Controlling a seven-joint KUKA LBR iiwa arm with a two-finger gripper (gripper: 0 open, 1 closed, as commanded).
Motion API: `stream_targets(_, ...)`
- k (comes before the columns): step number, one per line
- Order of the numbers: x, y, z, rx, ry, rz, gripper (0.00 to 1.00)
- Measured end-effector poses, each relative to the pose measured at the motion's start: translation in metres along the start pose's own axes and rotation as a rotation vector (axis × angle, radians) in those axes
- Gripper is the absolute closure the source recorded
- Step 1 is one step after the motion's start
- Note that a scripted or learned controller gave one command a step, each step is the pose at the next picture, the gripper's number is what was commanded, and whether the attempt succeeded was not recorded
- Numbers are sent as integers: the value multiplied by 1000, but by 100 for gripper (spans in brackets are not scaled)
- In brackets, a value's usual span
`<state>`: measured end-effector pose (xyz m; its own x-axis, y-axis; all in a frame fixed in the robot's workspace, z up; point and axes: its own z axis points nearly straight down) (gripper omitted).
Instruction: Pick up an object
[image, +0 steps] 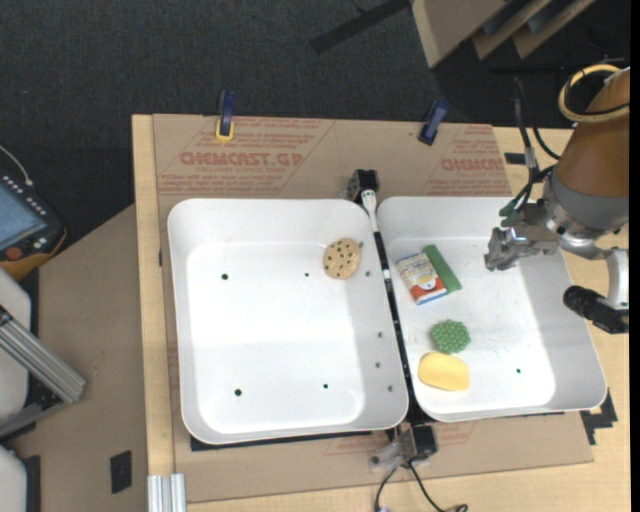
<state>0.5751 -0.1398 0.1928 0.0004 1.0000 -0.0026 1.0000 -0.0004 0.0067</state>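
In the right bin (540, 390) lie a small white, red and blue carton (421, 277) with a green bar (441, 268) beside it, a green bumpy ball (450, 336) and a yellow lemon-like piece (443, 372). A round cookie (342, 258) sits at the far right of the left bin (270, 400). My gripper (503, 250) hangs over the right bin's far right part, to the right of the carton and apart from every object. Nothing shows between its fingers.
The two bins stand on a cardboard sheet (300, 150) held by blue clamps (226, 112) at the far edge. A black bracket (362, 186) sits at the far end of the seam between the bins. Cables (410, 470) run off the near edge.
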Motion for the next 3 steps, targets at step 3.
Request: stream_targets(3, 6, -42, -31, 10, 3, 2, 100)
